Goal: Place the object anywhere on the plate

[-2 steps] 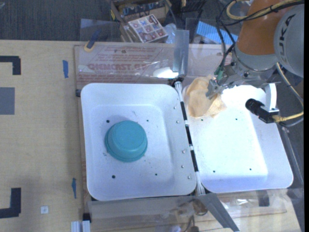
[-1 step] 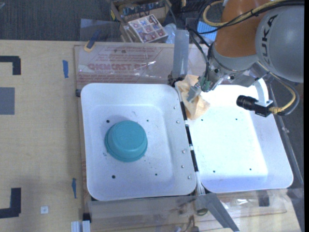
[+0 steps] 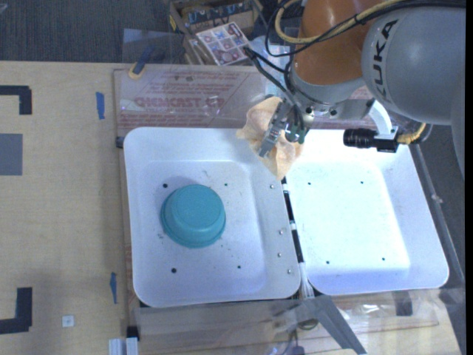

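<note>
Wooden bench w/ two white bins side by side, cluttered floor beyond — that's the setup. Nearest me, the front rims of both bins; right bin [image 3: 369, 220] is bare white inside, brightly lit at its far end. Left bin [image 3: 244, 272] has the teal plate [image 3: 194, 214], looks like a shallow upturned dish, sitting left of centre w/ a few dark specks around it. Nothing on it yet.

Further back now: gripper [image 3: 279, 135] hangs over the far end of the divide between the bins, fingers pointing down and a bit left. A crumpled tan object [image 3: 260, 120], soft, maybe cloth or paper, bunches around the fingers, and it looks pinched between them, so I'd say jaws are closed on it and it's up off the bin floor, approx over the far right corner of the left bin. Behind that, the grey arm [image 3: 414, 58] w/ orange band comes in from the right, cables looping over it.

Progress, imo: pick looks done, carry is under way, placing isn't. Object is well apart from the plate. What's left: travel toward me and leftward over the plate, lower, let go. Soft thing could drape off the edge.
</note>
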`<state>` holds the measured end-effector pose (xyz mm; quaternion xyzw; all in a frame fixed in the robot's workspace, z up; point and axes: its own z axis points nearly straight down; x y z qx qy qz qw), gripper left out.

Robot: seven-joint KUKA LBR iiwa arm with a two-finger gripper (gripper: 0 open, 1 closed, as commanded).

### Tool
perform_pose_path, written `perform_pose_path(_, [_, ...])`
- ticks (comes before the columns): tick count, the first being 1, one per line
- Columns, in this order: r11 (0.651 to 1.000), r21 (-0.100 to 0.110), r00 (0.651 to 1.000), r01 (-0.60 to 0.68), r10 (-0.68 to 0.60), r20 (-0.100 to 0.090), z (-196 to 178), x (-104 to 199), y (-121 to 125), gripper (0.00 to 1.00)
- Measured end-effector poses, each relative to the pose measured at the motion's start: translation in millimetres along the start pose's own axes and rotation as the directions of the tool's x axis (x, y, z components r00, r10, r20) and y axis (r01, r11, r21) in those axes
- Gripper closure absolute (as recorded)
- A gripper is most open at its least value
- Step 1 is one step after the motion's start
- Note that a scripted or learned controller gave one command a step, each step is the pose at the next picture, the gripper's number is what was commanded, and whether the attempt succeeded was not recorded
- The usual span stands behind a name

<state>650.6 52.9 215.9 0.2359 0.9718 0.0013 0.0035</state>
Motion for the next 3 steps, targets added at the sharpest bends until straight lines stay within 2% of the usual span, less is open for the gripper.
perform_pose_path(1, [0.921, -0.002, 0.921, 0.389, -0.389, 0.001, -11.9, 31.4, 48.1, 1.00])
perform_pose_path(2, [0.887, -0.003, 0.887, 0.461, -0.461, 0.001, -11.2, 55.0, 94.6, 1.00])
perform_pose_path(3, [0.887, -0.003, 0.887, 0.461, -0.461, 0.002, -11.9, 54.7, 94.5, 0.00])
